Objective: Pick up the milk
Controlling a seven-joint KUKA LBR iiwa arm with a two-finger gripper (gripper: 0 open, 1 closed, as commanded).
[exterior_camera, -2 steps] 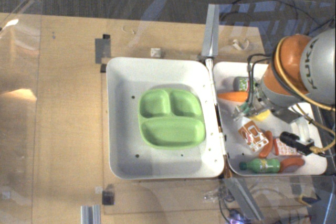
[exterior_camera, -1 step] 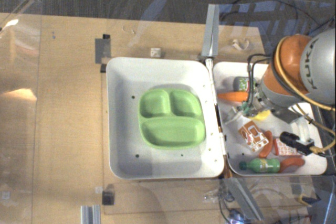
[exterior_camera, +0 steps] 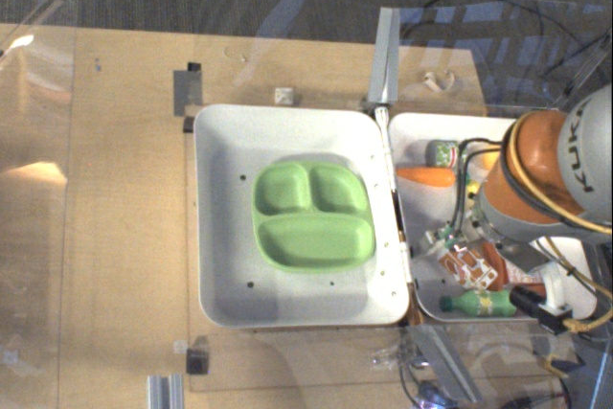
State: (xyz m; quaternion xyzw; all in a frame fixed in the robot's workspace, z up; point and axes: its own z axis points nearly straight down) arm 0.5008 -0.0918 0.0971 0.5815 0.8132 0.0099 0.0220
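Note:
The milk [exterior_camera: 470,266] is a small carton with a red, brown and white print, lying tilted on the floor of the right bin [exterior_camera: 406,206]. My gripper [exterior_camera: 443,240] hangs low at the carton's upper left end, touching it or nearly so. The grey arm with its orange band [exterior_camera: 536,177] reaches in from the right and covers the bin's middle. The wrist hides part of the carton.
A green can [exterior_camera: 442,152] and an orange carrot [exterior_camera: 426,175] lie at the right bin's back. A green bottle [exterior_camera: 479,304] lies along its front wall, a red item [exterior_camera: 525,279] beside the milk. The left bin [exterior_camera: 220,206] holds a green divided plate [exterior_camera: 312,214].

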